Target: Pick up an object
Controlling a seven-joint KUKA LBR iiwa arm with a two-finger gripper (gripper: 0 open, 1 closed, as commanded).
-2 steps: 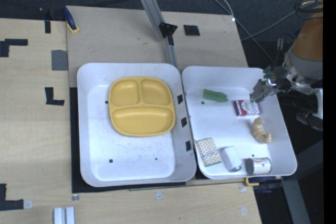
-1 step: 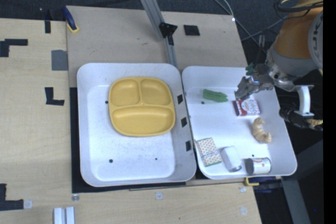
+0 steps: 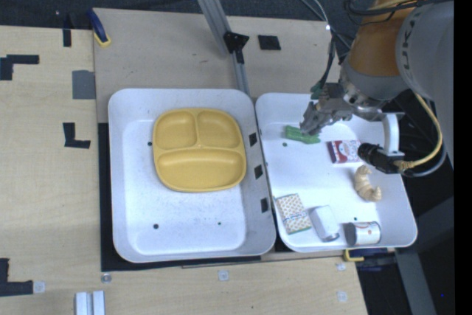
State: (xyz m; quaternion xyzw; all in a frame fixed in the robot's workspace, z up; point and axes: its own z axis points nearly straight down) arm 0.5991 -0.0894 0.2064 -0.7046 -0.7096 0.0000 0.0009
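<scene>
The gripper (image 3: 316, 122) hangs over the right bin's (image 3: 317, 181) far-left corner, right above the green piece (image 3: 301, 134), whose long axis runs left-right just under and left of it, though I cannot tell how the jaws stand.

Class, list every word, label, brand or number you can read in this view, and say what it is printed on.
None can be read.
Red-and-white packet: print too blurred.
Checked packet: pattern, no legible words.
Arm housing: dark letters at the edge, too blurred and cut off.
</scene>
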